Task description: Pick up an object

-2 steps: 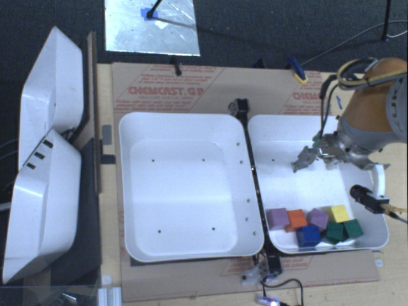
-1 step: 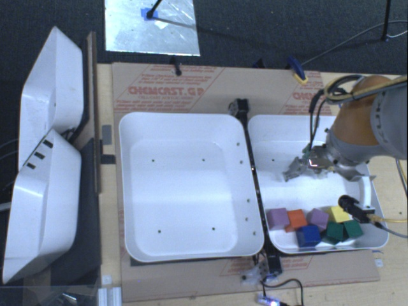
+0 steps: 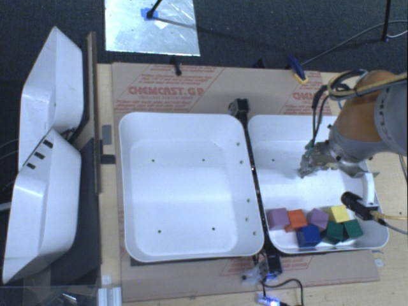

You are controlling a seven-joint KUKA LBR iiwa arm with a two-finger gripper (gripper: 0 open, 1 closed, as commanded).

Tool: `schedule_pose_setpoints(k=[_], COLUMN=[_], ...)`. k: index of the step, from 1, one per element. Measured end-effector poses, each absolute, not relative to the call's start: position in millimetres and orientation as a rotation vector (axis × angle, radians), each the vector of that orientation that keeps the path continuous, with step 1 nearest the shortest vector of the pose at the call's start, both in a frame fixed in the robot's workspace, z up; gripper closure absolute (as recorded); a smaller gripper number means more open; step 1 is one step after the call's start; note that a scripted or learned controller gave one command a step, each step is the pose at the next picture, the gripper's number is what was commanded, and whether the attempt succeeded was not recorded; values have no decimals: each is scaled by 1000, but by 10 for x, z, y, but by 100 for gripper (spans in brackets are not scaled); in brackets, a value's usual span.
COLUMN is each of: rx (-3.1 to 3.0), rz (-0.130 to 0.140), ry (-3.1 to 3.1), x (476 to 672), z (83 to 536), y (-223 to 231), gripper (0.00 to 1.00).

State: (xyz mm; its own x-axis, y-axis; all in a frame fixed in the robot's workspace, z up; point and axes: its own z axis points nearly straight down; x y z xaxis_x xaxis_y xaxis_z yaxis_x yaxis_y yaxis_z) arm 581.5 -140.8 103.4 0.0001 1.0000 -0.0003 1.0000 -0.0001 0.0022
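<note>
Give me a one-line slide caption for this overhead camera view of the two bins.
KUKA arm's gripper hovers in the right bin, with colored blocks clustered along its near edge.

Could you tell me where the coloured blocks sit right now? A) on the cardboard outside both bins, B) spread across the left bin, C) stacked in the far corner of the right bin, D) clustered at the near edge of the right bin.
D: the coloured blocks lie bunched together along the near edge of the right bin, below the tool.
</note>
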Motion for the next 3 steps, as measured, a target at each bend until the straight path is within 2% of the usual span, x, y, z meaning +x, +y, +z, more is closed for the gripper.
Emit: schedule_pose_setpoints(k=[2,3], rx=[2218,2217], rz=[5,6], ry=[2219,2219], x=[5727,5786], z=[2016,2630], y=[-1392,-1354], gripper=[100,100])
